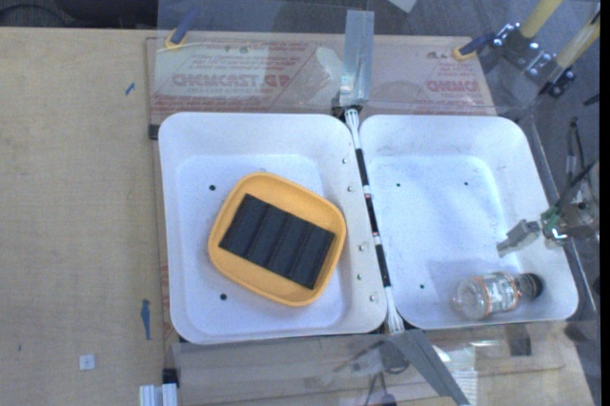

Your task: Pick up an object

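A yellow rounded-square dish (276,238) with a black ribbed insert lies in the left white bin (191,152), tilted a little and near the bin's middle. A small clear plastic bottle (494,293) with an orange label and a dark cap lies on its side in the right white bin (434,156), close to that bin's front right corner, cap pointing right.
A small grey and green clip (534,231) sits at the right bin's right rim. A clear sheet and a metal post (357,56) stand behind the bins. Bare wooden bench (76,204) stretches to the left. Yellow-handled clamps (534,32) are at the far right.
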Motion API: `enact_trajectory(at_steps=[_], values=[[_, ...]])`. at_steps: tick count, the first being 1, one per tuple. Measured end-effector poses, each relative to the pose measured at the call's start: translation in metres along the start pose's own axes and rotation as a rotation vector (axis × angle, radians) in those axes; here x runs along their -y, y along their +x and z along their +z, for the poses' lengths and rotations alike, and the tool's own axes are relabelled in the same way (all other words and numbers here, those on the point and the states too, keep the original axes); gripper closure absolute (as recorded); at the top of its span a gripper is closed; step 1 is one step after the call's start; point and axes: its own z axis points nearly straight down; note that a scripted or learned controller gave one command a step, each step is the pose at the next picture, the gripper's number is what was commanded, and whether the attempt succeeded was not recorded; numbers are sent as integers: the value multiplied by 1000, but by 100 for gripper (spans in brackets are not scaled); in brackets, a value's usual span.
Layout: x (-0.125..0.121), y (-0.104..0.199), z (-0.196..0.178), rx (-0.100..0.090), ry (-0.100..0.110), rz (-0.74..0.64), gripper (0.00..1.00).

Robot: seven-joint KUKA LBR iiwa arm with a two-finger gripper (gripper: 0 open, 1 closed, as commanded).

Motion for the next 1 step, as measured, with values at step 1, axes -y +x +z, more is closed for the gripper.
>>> enact_trajectory(at_steps=[1], values=[[-16,123,67,-1,-7,-65,0]])
